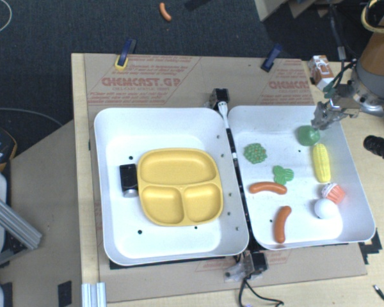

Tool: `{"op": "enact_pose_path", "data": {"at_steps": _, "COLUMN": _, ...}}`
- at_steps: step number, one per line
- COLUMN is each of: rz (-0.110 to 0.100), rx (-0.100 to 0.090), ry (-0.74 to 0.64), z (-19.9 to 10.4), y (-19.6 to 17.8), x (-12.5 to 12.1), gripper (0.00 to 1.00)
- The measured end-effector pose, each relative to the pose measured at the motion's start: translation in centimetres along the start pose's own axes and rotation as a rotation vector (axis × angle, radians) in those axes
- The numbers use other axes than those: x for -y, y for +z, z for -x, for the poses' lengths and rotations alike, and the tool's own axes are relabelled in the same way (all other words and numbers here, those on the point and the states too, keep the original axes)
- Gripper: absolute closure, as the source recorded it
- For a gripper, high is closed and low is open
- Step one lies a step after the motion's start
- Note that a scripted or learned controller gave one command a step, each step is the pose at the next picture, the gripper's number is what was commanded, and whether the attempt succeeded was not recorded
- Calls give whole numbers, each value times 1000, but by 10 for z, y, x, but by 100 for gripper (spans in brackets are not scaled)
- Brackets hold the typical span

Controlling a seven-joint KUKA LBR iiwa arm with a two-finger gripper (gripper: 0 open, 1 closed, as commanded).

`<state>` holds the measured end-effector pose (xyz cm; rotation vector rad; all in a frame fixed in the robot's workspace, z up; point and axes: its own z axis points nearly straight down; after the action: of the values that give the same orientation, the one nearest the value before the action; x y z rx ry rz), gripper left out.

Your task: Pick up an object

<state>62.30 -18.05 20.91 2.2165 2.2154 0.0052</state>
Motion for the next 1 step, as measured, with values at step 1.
{"op": "enact_pose_path", "data": {"at_steps": 1, "rz": -2, "rx": -1, "ry": -1, "z": 0, "y": -18, "x": -1, "gripper": 100}}
